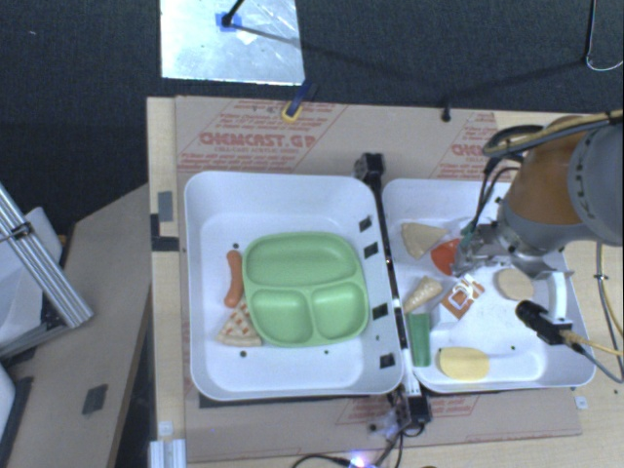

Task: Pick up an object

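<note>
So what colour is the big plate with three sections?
The divided plate is light green, clear in the camera view.

Red piece in right bin

Dark carpet surrounds a cardboard-topped bench; a shiny metal sheet lies beyond.

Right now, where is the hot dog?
The hot dog lies in the left bin, just left of the green divided plate and above the pizza slice.
</note>
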